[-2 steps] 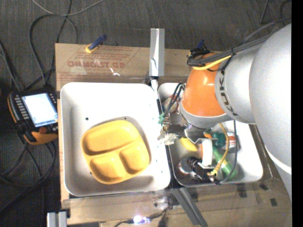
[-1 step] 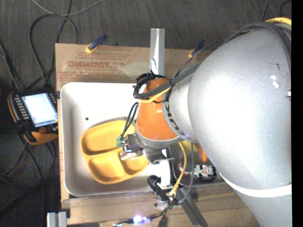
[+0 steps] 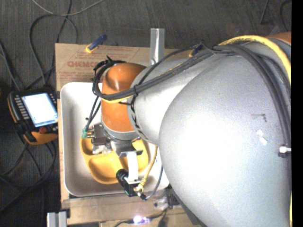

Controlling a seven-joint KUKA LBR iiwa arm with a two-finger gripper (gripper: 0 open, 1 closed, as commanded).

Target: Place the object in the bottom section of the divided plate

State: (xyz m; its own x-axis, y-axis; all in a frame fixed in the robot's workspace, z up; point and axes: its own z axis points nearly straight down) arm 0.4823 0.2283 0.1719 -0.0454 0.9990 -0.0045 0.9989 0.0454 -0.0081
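Note:
A yellow divided plate (image 3: pixel 100 168) lies in the near part of the left white bin (image 3: pixel 71 122). My gripper (image 3: pixel 112 148) hangs straight down over the plate, and the orange-banded wrist (image 3: pixel 118 98) above it covers the plate's middle and right side. Only the plate's left rim and one near-left section are exposed, and that section holds nothing I can make out. The big grey arm hides whatever lies under the gripper and everything to the right.
The bin sits on a cardboard sheet (image 3: pixel 78 60) with a small blue and yellow item (image 3: pixel 96 42) at its far edge. A metal post (image 3: pixel 157 44) stands behind the bin. A handheld pendant with a lit screen (image 3: pixel 37 110) lies left of the bin.

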